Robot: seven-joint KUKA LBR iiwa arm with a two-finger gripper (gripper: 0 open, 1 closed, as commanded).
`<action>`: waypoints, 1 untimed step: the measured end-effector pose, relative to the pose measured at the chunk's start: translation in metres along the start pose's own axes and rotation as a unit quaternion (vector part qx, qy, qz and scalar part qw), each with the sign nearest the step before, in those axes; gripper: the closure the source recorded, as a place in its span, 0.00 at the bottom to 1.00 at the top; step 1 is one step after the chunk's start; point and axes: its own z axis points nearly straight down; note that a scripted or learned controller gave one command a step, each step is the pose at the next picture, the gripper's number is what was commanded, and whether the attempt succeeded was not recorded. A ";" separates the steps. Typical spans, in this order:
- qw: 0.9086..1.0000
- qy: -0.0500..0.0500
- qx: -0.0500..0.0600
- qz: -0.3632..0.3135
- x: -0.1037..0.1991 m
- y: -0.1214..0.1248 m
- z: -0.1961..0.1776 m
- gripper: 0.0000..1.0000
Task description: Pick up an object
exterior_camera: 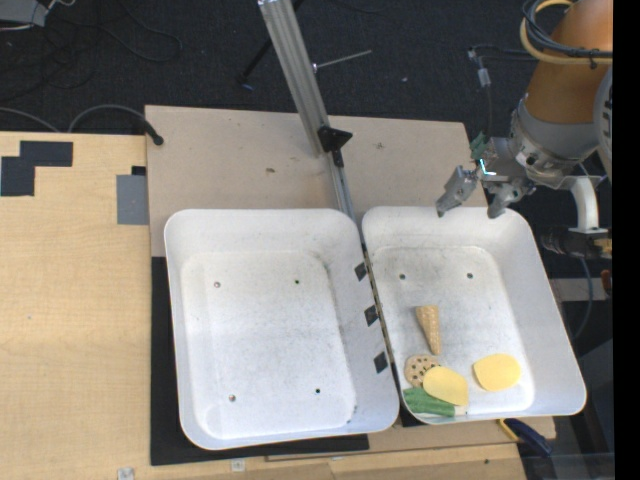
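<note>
While the arm (pixel 565 78) reaches in from the right side, its gripper (pixel 475 200) hangs over the far edge of the right bin (pixel 540 288), near the far left corner of that bin. The two fingers are spread apart, one at the left (pixel 452 194) and one at the right (pixel 497 202), and between them there is nothing. The gripper is well apart from all the objects.

The objects lie together in the near part of the right bin. A small cone (pixel 429 327), light brown, lies with its narrow end pointing toward the near side. Just near it, on the near side, there is a round cracker (pixel 417 369) with small holes. A yellow oval piece (pixel 446 385) touches or partly covers the cracker, and a green piece (pixel 430 404) lies under this yellow piece at the near left corner of the bin. A second yellow piece (pixel 497 372), more round, lies a little to the right, apart from the others.

The left bin (pixel 190 268) stands beside the right one, and their edges meet in the middle, where some small black clips (pixel 370 314) sit along the seam. A long metal bar (pixel 300 78) goes at a slant from the far side down to the place where the bins meet. The bins rest on a brown board (pixel 240 158), and at the left there is a light wooden table (pixel 70 318).
</note>
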 end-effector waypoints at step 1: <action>1.000 -0.001 -0.002 -0.001 0.000 0.001 -0.003 0.00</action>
